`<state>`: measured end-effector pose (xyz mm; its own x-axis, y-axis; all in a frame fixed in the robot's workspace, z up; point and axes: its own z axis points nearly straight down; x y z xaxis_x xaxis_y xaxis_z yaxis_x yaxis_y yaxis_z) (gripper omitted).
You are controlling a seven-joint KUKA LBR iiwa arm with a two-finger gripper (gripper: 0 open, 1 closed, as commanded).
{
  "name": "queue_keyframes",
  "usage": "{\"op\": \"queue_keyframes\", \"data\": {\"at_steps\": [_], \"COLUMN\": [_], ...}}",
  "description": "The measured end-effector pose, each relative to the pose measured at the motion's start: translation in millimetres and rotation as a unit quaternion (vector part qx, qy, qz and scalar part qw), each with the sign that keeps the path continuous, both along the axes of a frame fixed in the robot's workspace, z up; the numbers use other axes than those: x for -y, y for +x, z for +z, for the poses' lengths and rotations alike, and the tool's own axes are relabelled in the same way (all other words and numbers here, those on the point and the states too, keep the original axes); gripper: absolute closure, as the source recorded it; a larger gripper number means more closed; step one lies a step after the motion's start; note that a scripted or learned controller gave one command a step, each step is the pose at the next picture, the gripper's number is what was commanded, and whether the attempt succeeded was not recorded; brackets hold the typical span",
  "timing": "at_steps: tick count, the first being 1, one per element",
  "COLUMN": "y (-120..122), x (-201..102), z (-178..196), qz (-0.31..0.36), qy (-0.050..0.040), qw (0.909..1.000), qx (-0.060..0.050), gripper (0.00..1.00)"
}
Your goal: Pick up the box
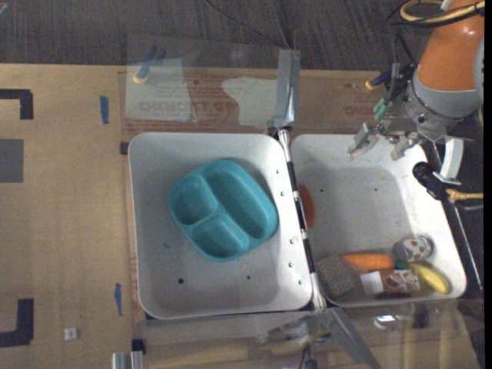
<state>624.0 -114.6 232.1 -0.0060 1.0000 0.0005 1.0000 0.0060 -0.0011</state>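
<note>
The box [389, 282] is small, white at one end and red-brown at the other. It lies flat at the front edge of the right bin [361, 191], just below an orange carrot [369, 261] and beside a yellow banana [431, 279]. My gripper [379, 147] hangs over the bin's back right corner, far from the box. Its two fingers are spread open and hold nothing.
A small printed can [413, 247] stands above the banana, and a grey pad [337, 275] lies left of the box. A red-orange item [307, 204] rests against the right bin's left wall. The left bin [154, 267] holds a teal divided plate [223, 208].
</note>
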Motion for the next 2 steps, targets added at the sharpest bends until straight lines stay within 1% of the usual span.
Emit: {"op": "queue_keyframes", "data": {"at_steps": [1, 2], "y": [-99, -125], "x": [87, -23], "z": [-47, -123], "qz": [0.010, 0.137], "qy": [-0.0006, 0.0005], "qw": [1.0000, 0.9906], "qx": [0.001, 0.000], "gripper": [0.00, 0.00]}}
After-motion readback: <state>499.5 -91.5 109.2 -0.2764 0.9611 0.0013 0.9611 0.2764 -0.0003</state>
